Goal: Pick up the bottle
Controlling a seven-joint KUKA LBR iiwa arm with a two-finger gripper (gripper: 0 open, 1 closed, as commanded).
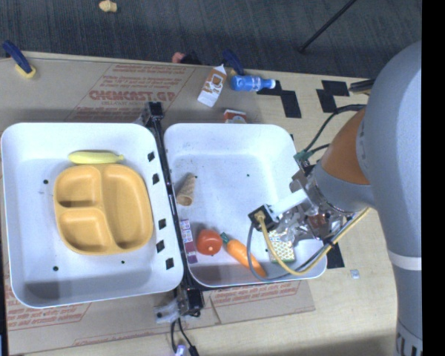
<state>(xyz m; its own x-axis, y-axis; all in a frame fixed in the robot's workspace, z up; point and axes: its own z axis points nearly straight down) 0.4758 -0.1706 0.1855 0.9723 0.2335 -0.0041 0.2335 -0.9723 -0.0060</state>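
A small blue bottle (250, 84) lies on its side on the cardboard behind the right bin (230, 139), outside it. My gripper (283, 237) is low in the right bin's front right corner, far from that bottle. A white shape (288, 202) and a speckled piece (282, 251) sit right at the gripper, and I cannot tell what they are. The wrist and cables hide what lies under the gripper.
In the right bin are a brown cone-like piece (185, 189), a red tomato (209, 242) and an orange carrot (242, 253) just left of the gripper. The left bin (22, 199) holds a yellow divided plate (102, 206) and a banana (96, 156). A small carton (212, 86) lies near the bottle.
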